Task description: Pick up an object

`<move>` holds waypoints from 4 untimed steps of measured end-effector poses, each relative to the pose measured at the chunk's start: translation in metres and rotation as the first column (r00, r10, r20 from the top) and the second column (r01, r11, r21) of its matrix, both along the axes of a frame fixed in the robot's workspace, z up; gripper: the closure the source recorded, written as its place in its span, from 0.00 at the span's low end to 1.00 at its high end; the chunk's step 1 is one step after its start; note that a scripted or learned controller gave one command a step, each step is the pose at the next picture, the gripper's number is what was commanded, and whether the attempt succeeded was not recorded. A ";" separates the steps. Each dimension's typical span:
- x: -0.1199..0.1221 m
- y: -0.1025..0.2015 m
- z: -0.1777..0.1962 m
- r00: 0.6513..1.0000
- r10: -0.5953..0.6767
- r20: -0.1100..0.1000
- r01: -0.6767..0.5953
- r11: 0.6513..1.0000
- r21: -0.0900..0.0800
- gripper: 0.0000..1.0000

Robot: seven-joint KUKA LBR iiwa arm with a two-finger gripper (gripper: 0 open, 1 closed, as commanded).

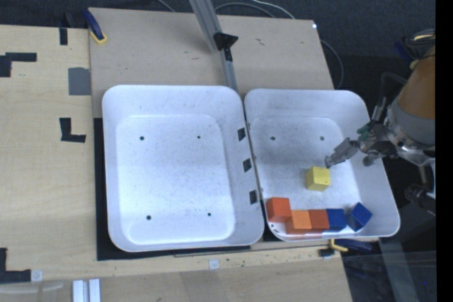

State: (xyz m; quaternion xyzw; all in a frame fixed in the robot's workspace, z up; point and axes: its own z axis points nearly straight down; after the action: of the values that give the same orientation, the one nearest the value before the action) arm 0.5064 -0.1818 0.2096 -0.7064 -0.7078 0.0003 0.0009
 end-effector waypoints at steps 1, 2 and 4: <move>-0.010 0.042 -0.118 1.000 -0.002 0.004 0.002 1.000 -0.006 0.00; 0.049 0.009 -0.117 1.000 0.000 0.005 0.000 1.000 -0.003 0.00; 0.027 0.054 -0.118 1.000 0.001 -0.001 -0.001 1.000 0.000 0.00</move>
State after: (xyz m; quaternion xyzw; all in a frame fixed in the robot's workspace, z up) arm 0.5332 -0.1279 0.0914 -0.7059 -0.7083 0.0005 0.0013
